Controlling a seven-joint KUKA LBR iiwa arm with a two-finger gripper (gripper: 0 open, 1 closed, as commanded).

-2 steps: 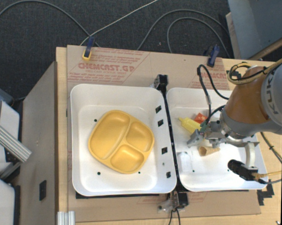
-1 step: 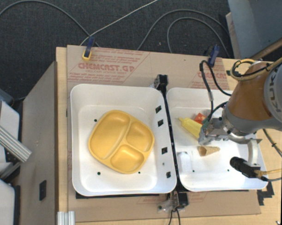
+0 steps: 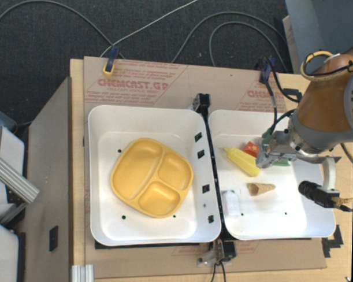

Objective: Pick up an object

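White plastic forms both shallow bins on the table. Nearest the camera in the right bin (image 3: 312, 226) lie a clear, flat piece (image 3: 231, 202) by the divider and, just beyond it, a small tan wedge (image 3: 260, 188). One step farther sits a yellow corn-shaped toy (image 3: 241, 160), lying at a slant, with a red item (image 3: 251, 148) touching its far end and a green piece (image 3: 281, 162) showing under the arm's wrist. The jaws (image 3: 267, 156) are down among these three, right beside the yellow toy's right end; how far open they stand cannot be told, and nothing is plainly seen held in them. The left bin (image 3: 100, 181) carries one yellow divided plate (image 3: 151, 177) with three compartments. Beyond both bins, printed cardboard (image 3: 135, 78) covers the table, and black cables (image 3: 227, 21) loop over dark carpet.
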